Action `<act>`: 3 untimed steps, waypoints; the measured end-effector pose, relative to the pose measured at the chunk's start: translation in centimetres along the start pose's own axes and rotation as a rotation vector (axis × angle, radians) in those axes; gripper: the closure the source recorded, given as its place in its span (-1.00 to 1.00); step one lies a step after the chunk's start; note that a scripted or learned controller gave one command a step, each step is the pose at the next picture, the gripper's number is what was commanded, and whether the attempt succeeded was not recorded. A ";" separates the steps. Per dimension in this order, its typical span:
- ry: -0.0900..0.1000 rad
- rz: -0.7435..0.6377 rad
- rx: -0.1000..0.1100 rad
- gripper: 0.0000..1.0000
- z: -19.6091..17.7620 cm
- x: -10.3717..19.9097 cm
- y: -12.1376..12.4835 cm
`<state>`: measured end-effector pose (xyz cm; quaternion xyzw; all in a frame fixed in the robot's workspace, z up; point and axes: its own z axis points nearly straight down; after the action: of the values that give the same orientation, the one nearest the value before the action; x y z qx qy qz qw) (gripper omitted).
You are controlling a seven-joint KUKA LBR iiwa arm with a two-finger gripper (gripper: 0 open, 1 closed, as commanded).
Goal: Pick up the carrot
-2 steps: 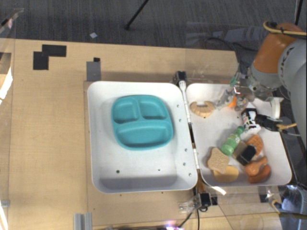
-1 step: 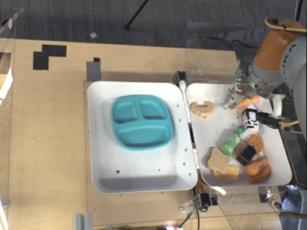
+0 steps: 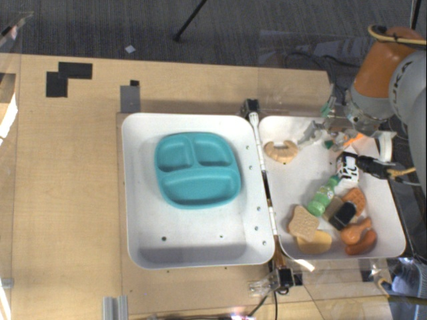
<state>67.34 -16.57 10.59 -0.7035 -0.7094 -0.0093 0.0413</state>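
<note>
The grey arm with its orange band comes in at the upper right, over the far end of the right bin. My gripper hangs low there, close to the bin floor. A small orange piece with a green bit on its left shows just under the gripper; it looks like the carrot, mostly hidden by the wrist. I cannot tell whether it is touching the gripper or lying on the bin floor.
The right bin also holds a tan bagel, a green bottle, a black-and-white toy, a bread slice, a black block and orange food pieces. A teal divided plate lies in the left bin.
</note>
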 end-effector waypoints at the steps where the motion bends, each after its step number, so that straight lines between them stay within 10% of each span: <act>1: -0.091 -0.448 -0.042 -1.00 -9.2 -3.4 -2.5; 2: -0.066 -0.458 -0.008 -1.00 1.8 -3.7 -0.5; 3: -0.078 -0.468 -0.021 1.00 0.6 -3.6 -0.3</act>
<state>67.05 -20.12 9.72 -0.5202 -0.8541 0.0014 0.0031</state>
